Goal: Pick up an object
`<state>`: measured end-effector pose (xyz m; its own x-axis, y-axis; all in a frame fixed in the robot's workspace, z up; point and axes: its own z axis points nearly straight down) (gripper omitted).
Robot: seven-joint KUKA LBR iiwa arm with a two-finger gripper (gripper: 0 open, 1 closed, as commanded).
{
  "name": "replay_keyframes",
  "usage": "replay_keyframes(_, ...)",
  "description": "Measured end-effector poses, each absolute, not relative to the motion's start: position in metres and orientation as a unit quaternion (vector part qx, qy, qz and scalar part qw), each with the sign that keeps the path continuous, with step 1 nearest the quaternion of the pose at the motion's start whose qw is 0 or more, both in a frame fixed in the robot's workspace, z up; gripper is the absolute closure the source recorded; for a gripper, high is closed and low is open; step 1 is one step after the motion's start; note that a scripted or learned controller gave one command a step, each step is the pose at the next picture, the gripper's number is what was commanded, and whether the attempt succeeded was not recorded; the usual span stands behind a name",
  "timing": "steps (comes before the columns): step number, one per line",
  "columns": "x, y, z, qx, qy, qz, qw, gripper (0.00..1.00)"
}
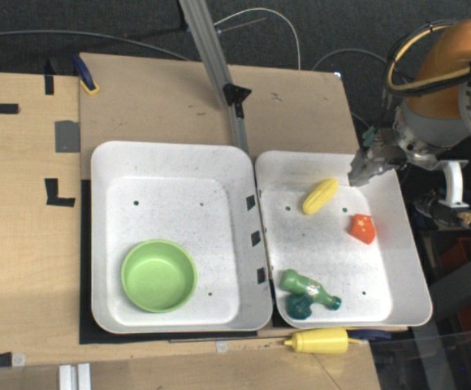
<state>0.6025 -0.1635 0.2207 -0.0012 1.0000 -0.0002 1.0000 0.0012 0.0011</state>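
Observation:
The right bin [398,299] holds a yellow corn cob [321,195] near its back, an orange block [363,228] to the right of centre and a green bottle-like toy [308,291] near the front. My gripper [363,169] hangs over the bin's back right corner, just right of the corn and apart from it. Nothing shows between its fingers. The left bin [110,169] holds a green bowl [159,275] at its front left.
A yellow bottle [320,341] lies on the bench just outside the right bin's front rim. A grey metal pole [211,51] slants down to the gap between the bins at the back. Cables loop behind the bench.

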Motion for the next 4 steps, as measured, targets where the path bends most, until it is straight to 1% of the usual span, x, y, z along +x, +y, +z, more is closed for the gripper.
replay_keyframes(1, 0.585, -0.111, 0.229, 0.705, 0.709, 0.0002, -0.001, 1.0)
replay_keyframes(2, 0.577, -0.064, 0.236, 0.705, 0.709, 0.0, -0.001, 1.0)
replay_keyframes(3, 0.563, -0.022, 0.235, 0.705, 0.709, -0.0009, -0.002, 1.0)
replay_keyframes(4, 0.549, 0.028, 0.223, 0.705, 0.709, -0.0012, -0.002, 1.0)
